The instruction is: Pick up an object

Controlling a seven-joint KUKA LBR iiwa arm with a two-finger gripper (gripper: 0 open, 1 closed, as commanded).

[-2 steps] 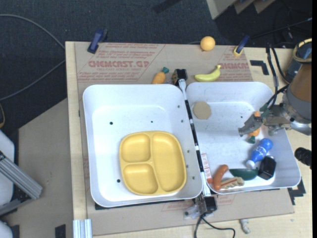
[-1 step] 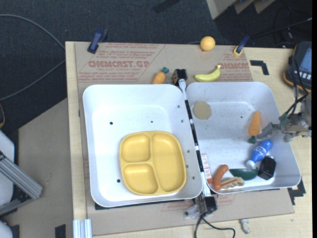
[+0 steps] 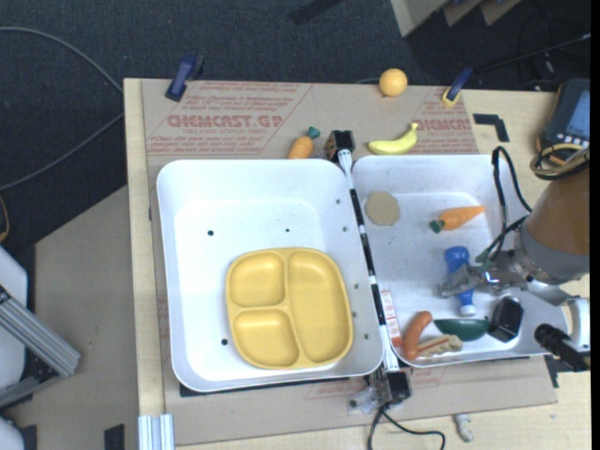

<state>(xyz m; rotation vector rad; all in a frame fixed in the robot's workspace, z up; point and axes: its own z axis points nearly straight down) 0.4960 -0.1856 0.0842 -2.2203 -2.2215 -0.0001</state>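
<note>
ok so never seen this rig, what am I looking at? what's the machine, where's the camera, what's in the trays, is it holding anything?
There is one camera, fixed above the bench and looking down at a slant. The machine is a single robot arm, grey with an orange band, reaching in from the right. Its gripper hangs over the right bin. Its job is to pick up one object.

The left bin holds a yellow divided plate. The right bin holds a tan disc, a toy carrot, a blue piece right by the gripper, a green item and a sausage. Behind the bins, on the board, lie a banana and an orange ball.

I can't tell from this view whether it is gripping anything.
</note>
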